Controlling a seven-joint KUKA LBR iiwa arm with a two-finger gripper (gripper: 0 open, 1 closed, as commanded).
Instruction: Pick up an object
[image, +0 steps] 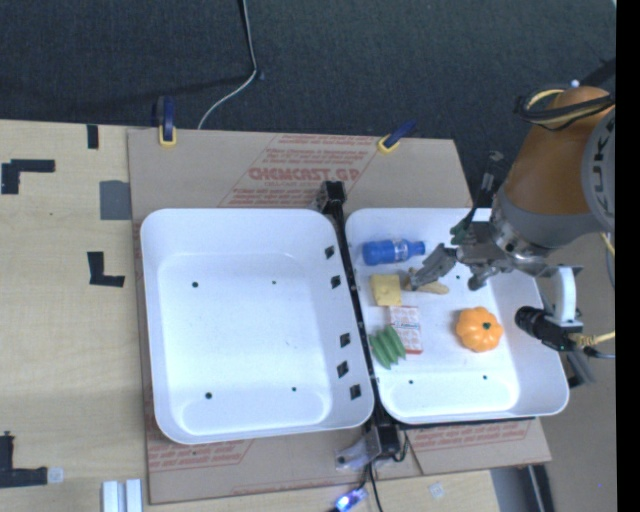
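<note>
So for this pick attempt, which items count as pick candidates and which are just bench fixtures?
Pick candidates, all in the right bin:
blue bottle
yellow block
small printed packet
green item
orange pumpkin

Just fixtures:
left bin
cardboard sheet
clamps
cable

Arm (560, 160) is cut off by the right edge, so no upper links. Gripper (448, 268) fingertips are too small and blurry, can't tell abt the gap. Yellowish bit (437, 288) under them is partly covered, no idea what it is. Print on the small packet (405, 328) is unreadable. Right bin (520, 400) far corner is hidden behind the wrist.
</note>
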